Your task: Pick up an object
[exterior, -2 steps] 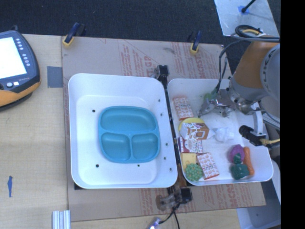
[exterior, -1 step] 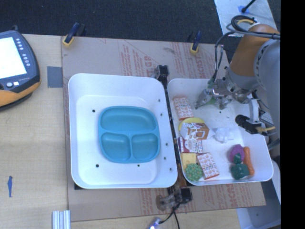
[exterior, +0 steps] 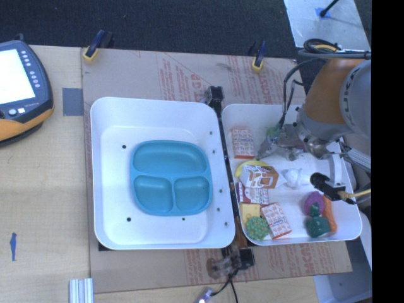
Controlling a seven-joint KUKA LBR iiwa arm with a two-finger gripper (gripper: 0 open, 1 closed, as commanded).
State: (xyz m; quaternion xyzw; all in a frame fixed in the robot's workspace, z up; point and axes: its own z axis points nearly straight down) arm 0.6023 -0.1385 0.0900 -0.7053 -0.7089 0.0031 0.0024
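At the far left, about nine o'clock, one teach pendant (exterior: pixel 19 90) lies on the wooden bench (exterior: pixel 38 194), with a grey tape patch (exterior: pixel 72 101) just beside the cardboard sheet (exterior: pixel 158 74) under my two bins. Two clamps pin that sheet's far edge: a blue-and-yellow one (exterior: pixel 95 46) at eleven o'clock and another (exterior: pixel 257 55) near one o'clock.

The left bin (exterior: pixel 107 169) holds a single thing, one blue three-compartment tray (exterior: pixel 171 177), sitting in its middle with bare white floor on every side.

The right bin (exterior: pixel 353 229) is crowded. I count one red-and-white packet (exterior: pixel 242 142) toward its far left corner, one yellow-rimmed pouch (exterior: pixel 257 177) at its left centre, two small cracker packets (exterior: pixel 276 219) near its front, one green round item (exterior: pixel 255 227) touching them, one white crumpled piece (exterior: pixel 293 178) in the middle, one purple toy (exterior: pixel 313 202), and an orange-and-green vegetable toy (exterior: pixel 320 221) at five o'clock against the front right wall.

My gripper (exterior: pixel 287 141) hangs over the far half of this bin, at about two o'clock; I cannot tell how it is set. My arm (exterior: pixel 328 96) covers the bin's far right corner. The open floor lies between the pouch and the purple toy.
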